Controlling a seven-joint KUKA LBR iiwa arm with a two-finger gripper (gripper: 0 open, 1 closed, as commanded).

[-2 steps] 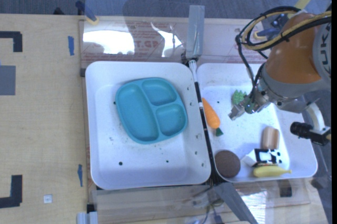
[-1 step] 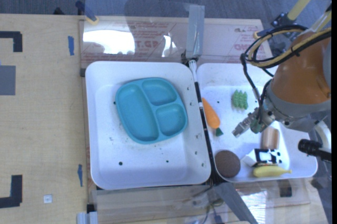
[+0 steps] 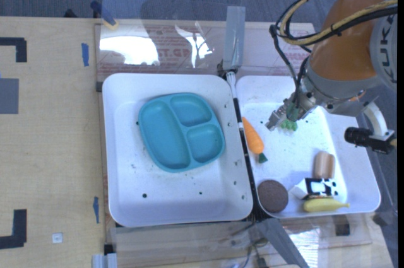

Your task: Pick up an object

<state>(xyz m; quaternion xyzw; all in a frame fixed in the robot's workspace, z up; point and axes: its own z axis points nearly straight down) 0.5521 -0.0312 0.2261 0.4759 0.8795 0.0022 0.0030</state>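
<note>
My gripper [image 3: 284, 118] hangs over the upper middle of the right bin [image 3: 353, 153], reaching in from the right. A small green piece [image 3: 290, 124], leafy like toy broccoli, sits right at its tip, partly covered by it. Whether that piece is gripped or just lying under the gripper is unclear. An orange carrot [image 3: 254, 137] lies a short way to the lower left, along the bin's left wall. Further down the bin lie a tan sausage-like piece [image 3: 324, 164], a brown round disc [image 3: 273, 195], a black-and-white item [image 3: 320, 186] and a yellow banana [image 3: 323, 204].
The left bin [image 3: 120, 153] holds a blue divided plate [image 3: 182, 130]. A dark divider [image 3: 243, 140] separates the two bins. Cables loop above the arm's orange band [image 3: 344, 40]. A black part [image 3: 369, 137] juts out at the right bin's right wall.
</note>
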